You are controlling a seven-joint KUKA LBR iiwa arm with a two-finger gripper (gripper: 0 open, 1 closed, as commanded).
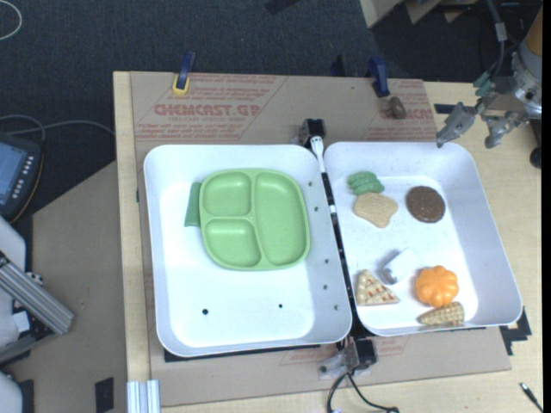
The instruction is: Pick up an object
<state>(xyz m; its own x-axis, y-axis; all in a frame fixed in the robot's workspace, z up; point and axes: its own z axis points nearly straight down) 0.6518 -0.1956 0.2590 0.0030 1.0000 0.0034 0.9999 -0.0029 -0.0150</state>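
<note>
The hand (472, 127) hangs with its two fingers spread apart and nothing between them, above the far right corner of the right bin (482, 192), at the upper right of our view.

Nearest us in that bin, a ridged tan wafer piece (442, 316) lies by the front wall, touching the orange pumpkin-shaped toy (436, 285) just behind it. To their left we see a waffle-patterned wedge (375, 289), and just beyond it a small grey object (393, 265). Farther back sit a pale biscuit-shaped piece (375, 209) and, well to its right, a round brown cookie (425, 204). A green leafy piece (365, 181) touches the biscuit-shaped piece's far edge.

In the left bin (172, 308) we see a light green divided plate (254, 218) with three compartments, resting toward the far half, a darker green item (192, 205) tucked under its left edge.

Both bins sit on the tabletop (129, 231). At its far edge a yellow clamp (182, 79) and a blue clamp (378, 76) grip the board.
</note>
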